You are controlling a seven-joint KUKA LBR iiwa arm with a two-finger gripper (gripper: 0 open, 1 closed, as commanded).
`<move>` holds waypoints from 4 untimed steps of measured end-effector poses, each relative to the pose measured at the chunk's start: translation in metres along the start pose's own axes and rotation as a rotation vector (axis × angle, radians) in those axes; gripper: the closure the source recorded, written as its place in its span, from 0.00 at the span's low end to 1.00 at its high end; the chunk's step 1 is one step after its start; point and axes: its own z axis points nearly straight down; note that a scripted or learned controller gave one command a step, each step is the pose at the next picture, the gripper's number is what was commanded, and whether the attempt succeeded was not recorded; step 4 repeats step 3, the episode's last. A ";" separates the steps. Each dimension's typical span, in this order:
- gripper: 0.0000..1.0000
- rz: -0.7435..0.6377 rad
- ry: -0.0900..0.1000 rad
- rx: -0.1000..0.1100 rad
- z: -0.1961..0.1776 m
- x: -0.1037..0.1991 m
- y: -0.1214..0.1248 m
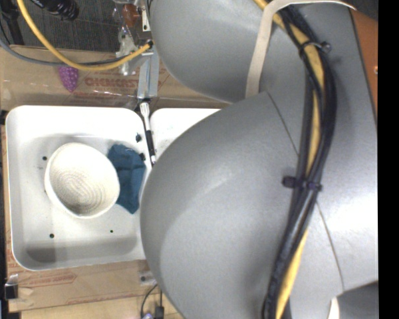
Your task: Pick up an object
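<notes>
A cream, woven, bowl-shaped object (83, 179) lies in the left white bin (26, 244). A dark blue cloth (128, 175) sits crumpled right beside it, touching its right side. The big grey arm (253, 178) covers nearly all of the right bin (179, 121), of which just a strip of the top left corner shows. The arm's body hides whatever lies in that bin.
Cardboard (86, 82) lies behind the bins with a purple mark on it. Yellow and grey cables (46, 42) loop across the back left. A metal divider (146, 121) runs between the two bins.
</notes>
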 end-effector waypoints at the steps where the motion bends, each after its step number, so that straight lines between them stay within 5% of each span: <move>1: 1.00 -0.067 -0.002 -0.001 0.000 -0.065 0.048; 2: 1.00 -0.021 -0.006 0.002 0.002 -0.038 0.144; 3: 1.00 -0.360 -0.008 0.005 0.105 -0.046 0.191; 4: 1.00 -0.360 -0.008 0.005 0.105 -0.046 0.191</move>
